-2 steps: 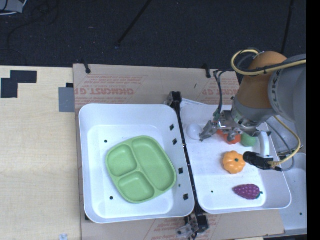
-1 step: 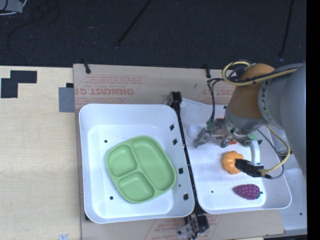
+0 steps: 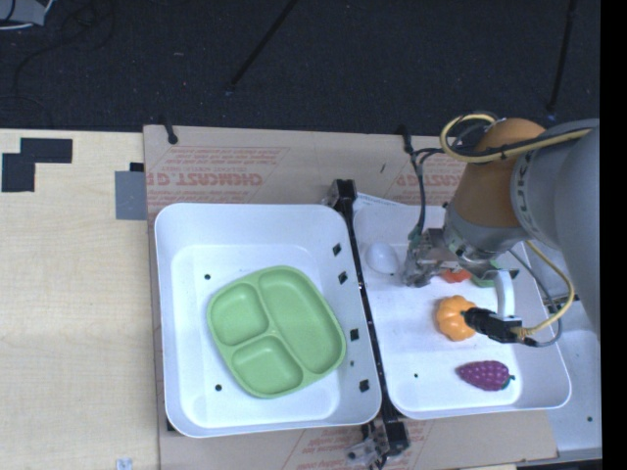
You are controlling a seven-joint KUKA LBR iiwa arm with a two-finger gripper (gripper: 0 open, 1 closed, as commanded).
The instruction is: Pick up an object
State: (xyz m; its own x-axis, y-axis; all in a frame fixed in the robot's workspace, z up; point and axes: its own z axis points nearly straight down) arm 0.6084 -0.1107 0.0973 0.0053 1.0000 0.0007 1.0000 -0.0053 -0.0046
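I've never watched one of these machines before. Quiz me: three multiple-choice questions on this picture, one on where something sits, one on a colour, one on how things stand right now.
1. Where does the green divided plate lie?
A. left bin
B. right bin
C. on the cardboard outside the bins

2. What colour is the grape bunch?
A. yellow
B. purple
C. white

3. How does the orange pepper stand?
A. hanging in the air
B. stacked on the plate
C. resting on the right bin floor

Answers: 1 A, the plate fills the left bin. 2 B, it is dark purple. 3 C, it sits on the floor below the gripper.
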